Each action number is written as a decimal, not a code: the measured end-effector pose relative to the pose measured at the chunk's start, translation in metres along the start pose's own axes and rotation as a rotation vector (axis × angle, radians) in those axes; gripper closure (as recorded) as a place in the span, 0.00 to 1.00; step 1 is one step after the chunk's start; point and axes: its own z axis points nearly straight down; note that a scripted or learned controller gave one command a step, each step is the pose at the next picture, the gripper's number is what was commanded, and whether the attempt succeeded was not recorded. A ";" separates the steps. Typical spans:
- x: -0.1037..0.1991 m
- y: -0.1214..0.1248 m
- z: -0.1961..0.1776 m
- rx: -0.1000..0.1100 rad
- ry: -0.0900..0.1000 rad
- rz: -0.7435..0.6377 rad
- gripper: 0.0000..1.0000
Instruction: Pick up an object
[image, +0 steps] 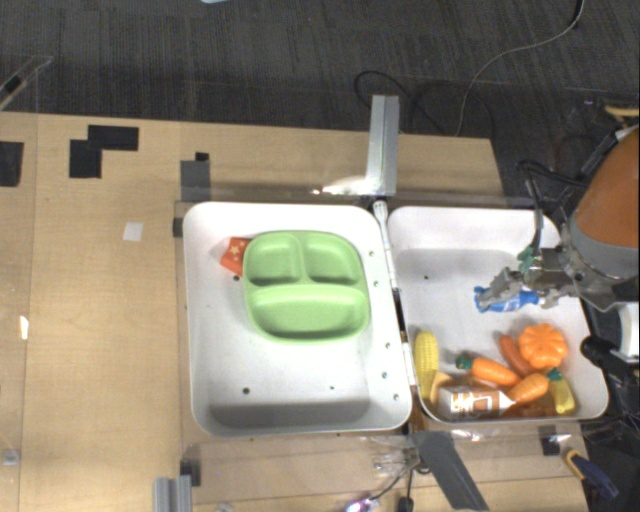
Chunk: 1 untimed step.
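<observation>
The right bin (450, 222) holds a pile of toy food along its near side: a yellow corn cob (426, 358), an orange pumpkin (543, 344), a carrot (490, 371), a second carrot (530, 388), a red sausage (513, 352) and a brown bottle with a white label (475, 402). My gripper (505, 296) reaches in from the right. Its bluish tip sits over the bin's middle, just behind the pumpkin and sausage. Whether anything is in its grasp is too blurred to tell.
The left bin (280, 400) carries a green divided plate (304, 284) with a small red item (234, 256) at its left edge. A metal post (384, 145) stands behind the wall between the bins. Bare white floor lies at the back of the right bin.
</observation>
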 end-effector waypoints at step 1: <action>-0.045 0.017 0.102 -0.003 -0.001 0.120 0.00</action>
